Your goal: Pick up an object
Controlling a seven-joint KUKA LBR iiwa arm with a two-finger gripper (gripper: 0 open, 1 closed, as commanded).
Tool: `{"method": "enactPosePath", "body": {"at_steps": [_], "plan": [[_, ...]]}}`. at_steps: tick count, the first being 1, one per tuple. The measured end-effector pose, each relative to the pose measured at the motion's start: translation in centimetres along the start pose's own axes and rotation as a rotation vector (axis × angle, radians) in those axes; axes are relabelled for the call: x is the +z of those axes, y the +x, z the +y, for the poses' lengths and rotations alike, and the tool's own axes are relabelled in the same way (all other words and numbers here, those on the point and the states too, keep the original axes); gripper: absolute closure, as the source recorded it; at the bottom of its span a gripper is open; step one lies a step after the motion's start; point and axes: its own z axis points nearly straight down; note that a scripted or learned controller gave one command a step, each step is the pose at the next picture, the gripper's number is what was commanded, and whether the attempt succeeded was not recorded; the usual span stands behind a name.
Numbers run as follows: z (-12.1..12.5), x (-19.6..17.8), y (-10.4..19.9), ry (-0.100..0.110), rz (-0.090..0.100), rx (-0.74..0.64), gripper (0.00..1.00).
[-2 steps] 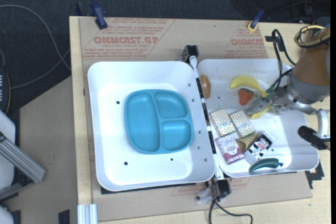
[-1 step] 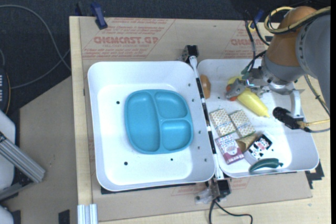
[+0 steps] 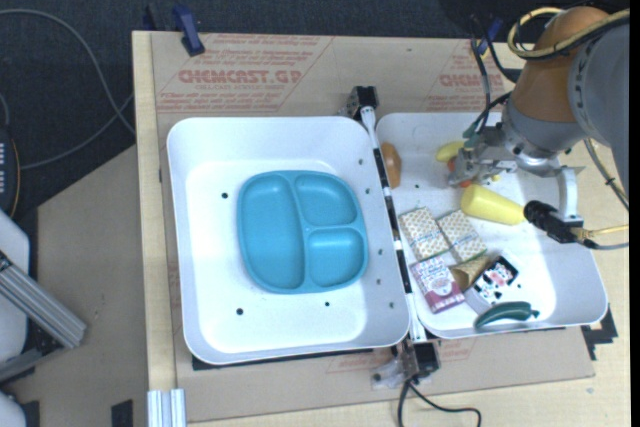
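My gripper (image 3: 474,167) hangs low over the back of the right bin (image 3: 578,287), under the orange-banded wrist (image 3: 548,85). A small yellow piece (image 3: 447,152) lies just to its left, and a long yellow object (image 3: 493,205) lies right in front of it. An orange-brown lump (image 3: 390,165) rests by the bin's left wall. Toward the front lie two checkered packets (image 3: 422,232) (image 3: 463,233), a maroon packet (image 3: 437,281), a brown cone (image 3: 470,269), a black-and-white item (image 3: 494,281) and a green-handled tool (image 3: 506,316).
The left bin (image 3: 200,305) holds a blue divided plate (image 3: 301,230). A black divider strip (image 3: 385,205) runs between the two bins. Cables (image 3: 590,235) trail off the arm over the right bin's right side.
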Motion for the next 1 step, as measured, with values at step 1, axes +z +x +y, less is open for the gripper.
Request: {"method": "enactPosePath", "body": {"at_steps": [1], "plan": [[-8.51, -9.02, 5.47, 0.004, 0.002, 0.001, 1.00]]}}
